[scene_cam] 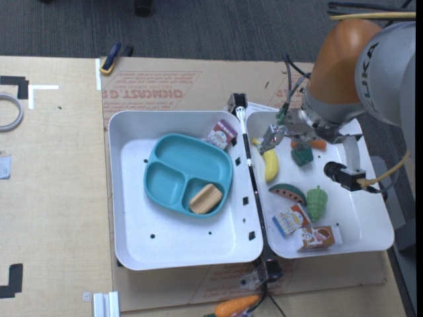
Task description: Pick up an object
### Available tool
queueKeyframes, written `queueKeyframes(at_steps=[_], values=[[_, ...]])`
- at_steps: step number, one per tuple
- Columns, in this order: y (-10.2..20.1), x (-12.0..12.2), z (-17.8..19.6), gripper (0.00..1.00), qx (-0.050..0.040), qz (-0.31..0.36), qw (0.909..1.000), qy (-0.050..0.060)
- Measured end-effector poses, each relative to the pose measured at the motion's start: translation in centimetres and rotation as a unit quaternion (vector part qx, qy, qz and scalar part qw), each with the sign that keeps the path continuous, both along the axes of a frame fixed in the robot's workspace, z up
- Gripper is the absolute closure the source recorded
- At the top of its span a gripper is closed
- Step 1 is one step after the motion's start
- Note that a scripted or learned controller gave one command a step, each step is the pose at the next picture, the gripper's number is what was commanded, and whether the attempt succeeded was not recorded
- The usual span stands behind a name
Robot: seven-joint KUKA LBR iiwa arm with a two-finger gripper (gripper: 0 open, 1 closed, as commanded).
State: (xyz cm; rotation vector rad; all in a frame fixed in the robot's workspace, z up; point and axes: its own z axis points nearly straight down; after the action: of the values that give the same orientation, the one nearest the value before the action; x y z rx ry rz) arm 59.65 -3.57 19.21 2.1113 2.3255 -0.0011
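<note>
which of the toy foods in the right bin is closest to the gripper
The yellow banana, lying just below the gripper; the watermelon slice and green grapes sit farther down.

Counter (53,210): tan surface; flattened cardboard sheet (152,88) with printed lettering lies under the bins. Black tape marks (13,84) at far left, beside a partial grey ring (10,114). Blue-and-yellow tool (110,58) at the counter's back edge. Dark carpet (218,12) beyond, with chair casters (142,6).
</note>
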Motion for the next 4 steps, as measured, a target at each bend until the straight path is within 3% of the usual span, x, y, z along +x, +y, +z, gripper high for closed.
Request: queueKeyframes(at_steps=[4], values=[[0.00, 0.00, 0.00, 0.00, 0.0000, 0.000, 1.0000, 0.000]])
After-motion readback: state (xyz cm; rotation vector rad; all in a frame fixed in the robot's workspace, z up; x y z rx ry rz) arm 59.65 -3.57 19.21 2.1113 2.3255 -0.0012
